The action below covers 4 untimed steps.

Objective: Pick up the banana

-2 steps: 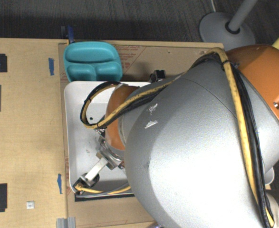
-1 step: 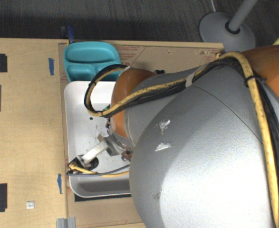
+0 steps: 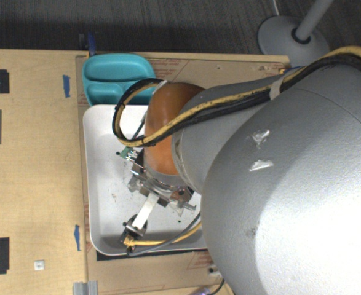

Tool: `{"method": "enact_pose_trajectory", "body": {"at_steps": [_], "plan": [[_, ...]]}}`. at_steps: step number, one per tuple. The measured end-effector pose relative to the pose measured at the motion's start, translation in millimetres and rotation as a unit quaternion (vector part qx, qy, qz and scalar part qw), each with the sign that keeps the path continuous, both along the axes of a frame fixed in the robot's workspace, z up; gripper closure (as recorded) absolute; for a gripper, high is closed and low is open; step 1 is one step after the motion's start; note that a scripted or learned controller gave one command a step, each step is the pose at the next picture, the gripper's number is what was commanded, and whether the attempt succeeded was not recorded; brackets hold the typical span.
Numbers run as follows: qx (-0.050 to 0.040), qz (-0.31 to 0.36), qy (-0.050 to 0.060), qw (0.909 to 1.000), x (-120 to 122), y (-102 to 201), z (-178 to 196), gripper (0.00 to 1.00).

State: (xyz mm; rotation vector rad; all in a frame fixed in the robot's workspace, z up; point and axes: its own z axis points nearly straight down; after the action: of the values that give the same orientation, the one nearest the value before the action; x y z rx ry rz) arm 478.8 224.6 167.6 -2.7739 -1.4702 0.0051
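Grey arm (image 3: 278, 165) low over the white bin (image 3: 100, 183), banana's place unclear
The gripper (image 3: 160, 194) hangs above the bin's middle; open or closed, I cannot tell. The arm covers the bin's right side, so which way the banana lies cannot be judged. A teal tub (image 3: 109, 72) sits at the bin's far edge.

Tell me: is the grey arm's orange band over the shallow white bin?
Yes, the orange band sits over the shallow white bin, just below the teal plastic container at the bin's top edge.
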Motion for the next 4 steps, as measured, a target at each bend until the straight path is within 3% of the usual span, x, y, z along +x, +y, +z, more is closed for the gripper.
{"method": "enact_pose_trajectory", "body": {"at_steps": [1,2,4], "plan": [[0.0010,0.108,-0.003,0.9942,0.6,0.5,-81.8,0.00],[0.0026,0.107,-0.004,0.9942,1.6,2.1,-71.2,1.00],[0.0032,0.107,-0.004,0.9943,1.6,2.9,-51.5,1.00]]}}
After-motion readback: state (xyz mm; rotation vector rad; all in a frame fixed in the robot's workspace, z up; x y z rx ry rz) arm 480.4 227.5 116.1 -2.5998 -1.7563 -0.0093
